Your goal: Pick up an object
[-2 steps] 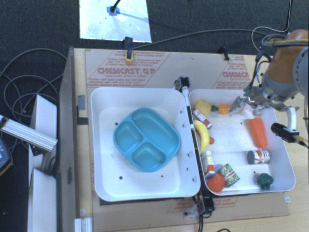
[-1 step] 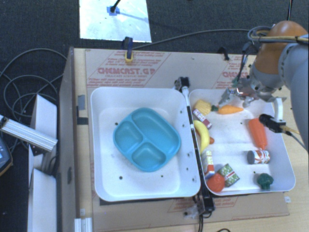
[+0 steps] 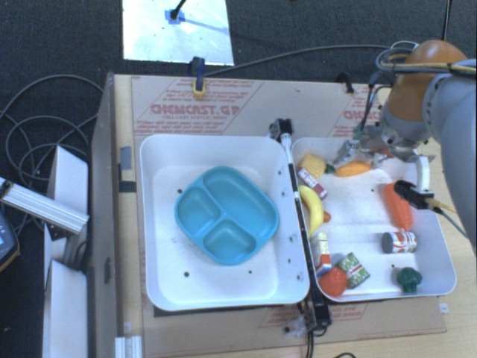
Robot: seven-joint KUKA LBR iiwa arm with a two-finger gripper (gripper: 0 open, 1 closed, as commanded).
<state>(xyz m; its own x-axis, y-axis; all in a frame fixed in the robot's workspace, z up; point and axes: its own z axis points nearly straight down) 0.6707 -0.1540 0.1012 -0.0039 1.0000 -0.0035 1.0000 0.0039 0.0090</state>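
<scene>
The right bin (image 3: 440,256) holds several small items. An orange piece (image 3: 353,169) lies at its far edge, with a yellow wedge (image 3: 313,162) to its left. My gripper (image 3: 358,151) hangs low right above the orange piece, at the bin's back rim; whether it touches the piece is unclear. An orange-red carrot (image 3: 399,207), a small can (image 3: 399,241) and a green broccoli (image 3: 408,277) lie along the bin's right side. A banana (image 3: 314,209) lies by the divider.
A blue divided plate (image 3: 226,215) sits in the left bin (image 3: 160,274). Near the right bin's front left corner are a red fruit (image 3: 334,282), a green box (image 3: 352,269) and a small bottle (image 3: 322,248). The grey arm (image 3: 447,118) crosses the right bin's back right corner.
</scene>
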